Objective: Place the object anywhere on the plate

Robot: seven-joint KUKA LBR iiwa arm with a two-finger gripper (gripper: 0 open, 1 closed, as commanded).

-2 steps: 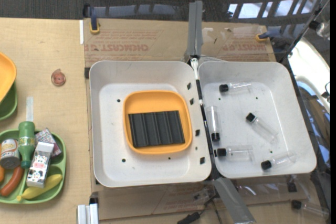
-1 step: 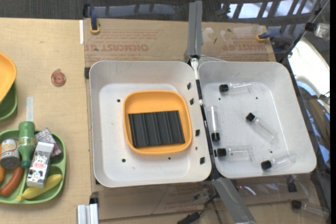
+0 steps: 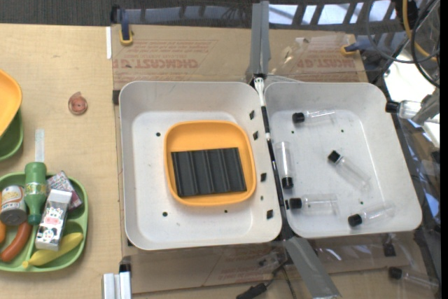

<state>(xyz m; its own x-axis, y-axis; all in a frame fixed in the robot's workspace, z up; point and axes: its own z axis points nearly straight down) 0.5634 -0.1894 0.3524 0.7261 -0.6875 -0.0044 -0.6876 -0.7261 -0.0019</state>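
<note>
An orange plate [image 3: 210, 135] with a dark ribbed rectangle [image 3: 212, 172] on it sits in the middle of the left white bin [image 3: 140, 171]. The right white bin [image 3: 388, 171] holds several clear tubes with black caps. One tube [image 3: 316, 115] lies near the back, and another [image 3: 285, 161] runs along the left wall. A third [image 3: 350, 170] lies at a slant in the middle. Two more [image 3: 315, 205] [image 3: 371, 215] lie near the front wall. All the tubes lie flat on the bin floor, apart from each other.
A green tray [image 3: 73, 238] of toy food and a bottle stands on the wooden table at the left, with an orange bowl [image 3: 7, 105] at the left edge. Cardboard [image 3: 182, 56] lies behind the bins. Cables and a metal frame [image 3: 413, 17] crowd the top right.
</note>
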